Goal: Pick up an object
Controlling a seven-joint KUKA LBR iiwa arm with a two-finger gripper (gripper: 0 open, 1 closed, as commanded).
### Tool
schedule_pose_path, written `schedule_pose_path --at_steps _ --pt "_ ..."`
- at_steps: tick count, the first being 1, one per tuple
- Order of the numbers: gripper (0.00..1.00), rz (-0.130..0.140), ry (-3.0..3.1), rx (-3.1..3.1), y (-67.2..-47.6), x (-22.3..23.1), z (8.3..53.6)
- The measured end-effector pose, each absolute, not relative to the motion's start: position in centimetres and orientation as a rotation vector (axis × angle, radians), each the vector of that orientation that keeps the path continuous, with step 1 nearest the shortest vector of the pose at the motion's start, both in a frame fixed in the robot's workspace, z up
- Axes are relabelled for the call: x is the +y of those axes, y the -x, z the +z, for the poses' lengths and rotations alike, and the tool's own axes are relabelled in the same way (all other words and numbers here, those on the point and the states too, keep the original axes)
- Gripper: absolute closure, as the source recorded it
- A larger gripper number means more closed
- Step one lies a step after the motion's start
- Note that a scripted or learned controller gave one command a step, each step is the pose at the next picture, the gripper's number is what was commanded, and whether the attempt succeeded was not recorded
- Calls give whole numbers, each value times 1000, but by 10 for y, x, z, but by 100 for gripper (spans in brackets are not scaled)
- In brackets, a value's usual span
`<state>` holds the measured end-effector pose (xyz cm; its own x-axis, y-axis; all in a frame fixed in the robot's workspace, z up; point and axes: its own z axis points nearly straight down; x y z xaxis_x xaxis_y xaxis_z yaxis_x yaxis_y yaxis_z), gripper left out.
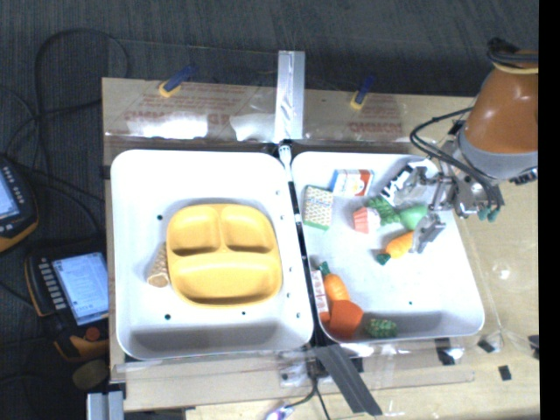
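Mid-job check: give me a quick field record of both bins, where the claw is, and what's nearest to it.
left bin: yellow divided tray; small brown cone-like item at the tray's left edge
right bin: small toy items scattered
claw: over the right bin's upper right part, arm entering from the right
nearest item: small orange carrot, just left of the claw tip
near front wall: orange bottle, small green piece
near back wall: small box, mesh-patterned packet
grasp: none visible

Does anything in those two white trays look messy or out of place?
Mostly no. One oddity: an ice cream cone lies wedged against the left edge of the yellow divided plate in the left bin, rather than on it. The right bin's toys are simply scattered.
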<state>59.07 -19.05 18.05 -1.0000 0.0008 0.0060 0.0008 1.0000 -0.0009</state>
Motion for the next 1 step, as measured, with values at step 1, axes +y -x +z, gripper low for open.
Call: schedule_pose_path --at_steps 1 --pt "0 2 32 -3139 -575 -219 91"
